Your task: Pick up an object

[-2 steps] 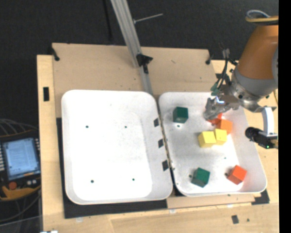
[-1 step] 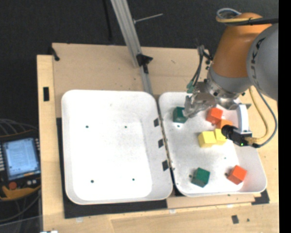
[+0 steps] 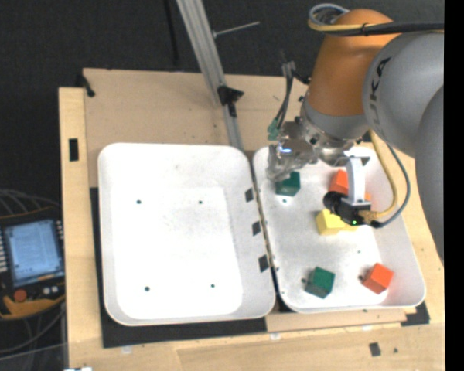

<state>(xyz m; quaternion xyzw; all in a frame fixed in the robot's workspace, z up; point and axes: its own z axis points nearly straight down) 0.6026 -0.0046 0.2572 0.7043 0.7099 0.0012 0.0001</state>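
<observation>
Nearest the front edge of the table, the right bin holds a dark green block near its front rim and an orange block toward its front right corner, the two well apart with bare white floor between them. Further in, a yellow block lies about mid-bin, with a second orange block just beyond it, partly covered by the arm's cabling. The left bin offers wide open floor from rim to rim, its right rim touching the right bin's left rim along the middle of the table. Toward the far left corner of the right bin, a green cube sits close to that shared rim, with little room on that side. The claw is right over this cube, at its far side; whether its fingers are spread or closed cannot be told. Beyond, a slanted metal pole crosses the table's far edge.
</observation>
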